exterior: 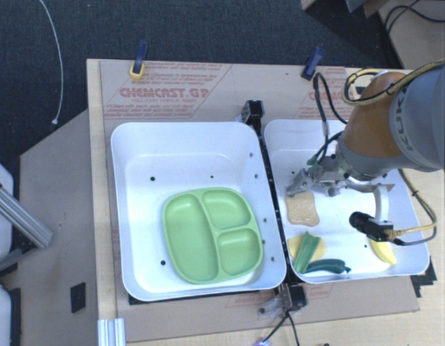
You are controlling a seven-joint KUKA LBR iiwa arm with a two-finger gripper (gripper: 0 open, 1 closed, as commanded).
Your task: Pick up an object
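The gripper hangs low at center right of the frame, just above the tan slice in the right bin; whether its jaws are parted I cannot tell. Nothing looks lifted, so the pick remains. The bin divider crowds its left; open floor lies rightward.
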